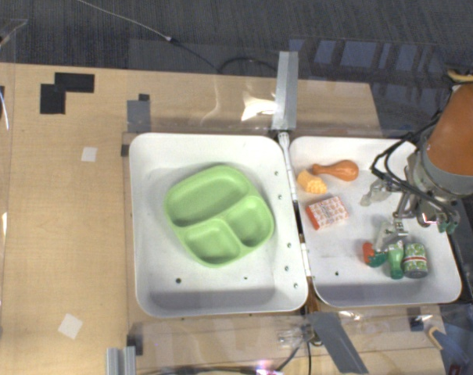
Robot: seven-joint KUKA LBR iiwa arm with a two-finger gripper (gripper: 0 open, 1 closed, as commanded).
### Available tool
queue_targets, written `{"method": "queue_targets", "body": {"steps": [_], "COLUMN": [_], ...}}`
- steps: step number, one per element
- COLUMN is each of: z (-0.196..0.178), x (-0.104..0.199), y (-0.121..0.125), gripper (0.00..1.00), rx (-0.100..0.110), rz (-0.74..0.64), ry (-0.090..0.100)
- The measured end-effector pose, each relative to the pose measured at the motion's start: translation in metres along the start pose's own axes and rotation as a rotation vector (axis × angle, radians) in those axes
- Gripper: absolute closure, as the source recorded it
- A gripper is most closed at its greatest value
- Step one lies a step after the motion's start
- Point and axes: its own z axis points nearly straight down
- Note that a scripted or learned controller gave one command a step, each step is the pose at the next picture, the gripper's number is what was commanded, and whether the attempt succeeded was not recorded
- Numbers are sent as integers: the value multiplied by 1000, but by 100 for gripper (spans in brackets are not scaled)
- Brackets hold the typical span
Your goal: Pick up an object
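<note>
The right bin holds several small objects. An orange toy drumstick lies near its back, with a yellow-orange piece beside it. A red and white box sits in the middle. At the front right lie a green can and a green and red toy, close together. My gripper hangs just above and behind these two, reaching in from the right under the orange band. I see nothing held in it.
The left bin holds a green divided plate. A metal post stands at the back between the bins. Cables loop off the wrist over the right bin's back right corner.
</note>
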Motion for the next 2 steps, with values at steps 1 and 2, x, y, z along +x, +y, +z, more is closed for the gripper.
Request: {"method": "queue_targets", "body": {"steps": [1,2], "z": [90,74], "x": [-28,-35], "y": [18,18], "gripper": [0,100], "rx": [2,5], "rz": [214,209], "ry": [-22,-47]}}
